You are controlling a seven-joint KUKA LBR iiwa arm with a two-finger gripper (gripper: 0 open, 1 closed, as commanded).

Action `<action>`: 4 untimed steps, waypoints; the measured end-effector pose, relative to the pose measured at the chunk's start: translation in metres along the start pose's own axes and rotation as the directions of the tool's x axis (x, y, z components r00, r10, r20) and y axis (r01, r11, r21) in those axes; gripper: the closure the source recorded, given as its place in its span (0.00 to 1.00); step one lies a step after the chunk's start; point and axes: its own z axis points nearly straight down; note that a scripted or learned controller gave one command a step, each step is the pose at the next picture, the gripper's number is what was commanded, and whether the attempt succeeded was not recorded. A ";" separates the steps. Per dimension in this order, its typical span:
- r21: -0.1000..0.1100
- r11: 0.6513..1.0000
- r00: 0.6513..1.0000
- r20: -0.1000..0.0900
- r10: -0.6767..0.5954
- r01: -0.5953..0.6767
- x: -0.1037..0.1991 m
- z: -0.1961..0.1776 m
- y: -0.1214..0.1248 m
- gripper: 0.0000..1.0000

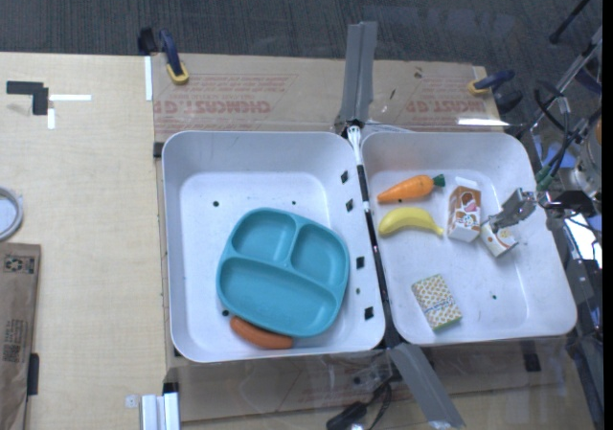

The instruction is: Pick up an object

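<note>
In the right bin lie an orange carrot, a yellow banana, a small white and red carton and a patterned yellow-green box. My gripper reaches in from the right edge and hangs low over the bin's right side. Just below and left of it lies a small white and orange packet, touching or nearly touching the gripper's tip. Nothing is visibly lifted off the bin floor.
The left bin holds a teal divided plate with an orange sausage half under its front edge. A grey divider post rises between the bins. Cables and the arm's frame crowd the right side.
</note>
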 end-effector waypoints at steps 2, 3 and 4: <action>-0.003 1.000 1.000 0.001 -0.001 0.001 -0.003 0.158 0.112 0.00; -0.004 1.000 1.000 0.002 0.000 0.000 -0.003 0.147 0.113 1.00; -0.002 1.000 1.000 0.001 -0.001 0.001 0.006 0.041 0.107 1.00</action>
